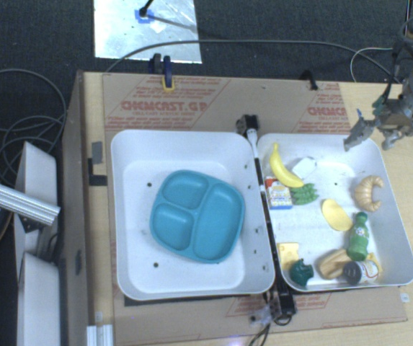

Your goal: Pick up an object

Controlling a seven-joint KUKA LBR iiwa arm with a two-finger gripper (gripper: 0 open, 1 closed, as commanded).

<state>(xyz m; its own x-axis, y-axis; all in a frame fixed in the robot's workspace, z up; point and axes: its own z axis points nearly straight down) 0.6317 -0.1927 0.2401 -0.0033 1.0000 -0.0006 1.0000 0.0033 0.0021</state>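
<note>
A: Two bins on the surface (192,96). Near edge of the right bin (401,254): dark teal toy (301,272), tan bread-like piece (333,263), green bottle (358,237) lying close together. Left bin (130,193) holds a blue divided plate (196,215).

B: Further up?

A: Yellow lemon-like piece (335,214), croissant (369,191), small boxed item (279,194) at the divider, green leafy toy (303,192), banana (284,169). Any of these is a pick candidate, all sitting in the right bin.

B: Gripper?

A: Gripper (376,130) hangs over the bin's far right corner, fingers spread, pinching nothing.

B: Risks?

A: My guess: it's over the rim, so a straight drop could hit the bin wall or land on bare floor. Near-edge items are crowded, fingers could nudge two at once. The croissant is rounded and may slip.

B: Text?

A: Red print on the cardboard at the far side reads roughly "CHEMCAST GP". Box label is too small to read.
</note>
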